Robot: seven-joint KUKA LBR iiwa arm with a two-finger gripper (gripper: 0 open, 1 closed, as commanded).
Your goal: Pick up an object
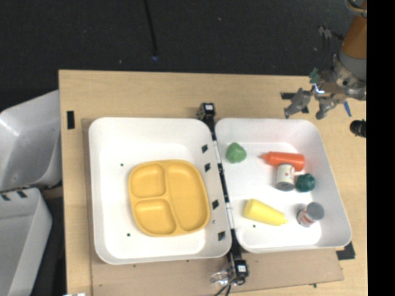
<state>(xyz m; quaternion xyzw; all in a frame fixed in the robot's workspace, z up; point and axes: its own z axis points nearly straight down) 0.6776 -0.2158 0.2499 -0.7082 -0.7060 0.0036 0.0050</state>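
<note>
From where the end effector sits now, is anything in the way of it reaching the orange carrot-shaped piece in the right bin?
Nothing visible blocks it. The end effector is above the bench, past the right bin's far rim, and the orange carrot-shaped piece lies uncovered below it. A small can and a dark green ball sit just beyond the piece, not between.

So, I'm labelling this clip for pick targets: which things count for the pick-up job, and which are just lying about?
For the job:
gripper, above the right bin's far edge
green ball
orange carrot
small can
dark green piece
yellow cone
grey-capped jar

Lying about:
yellow divided plate in the left bin
right bin
</note>
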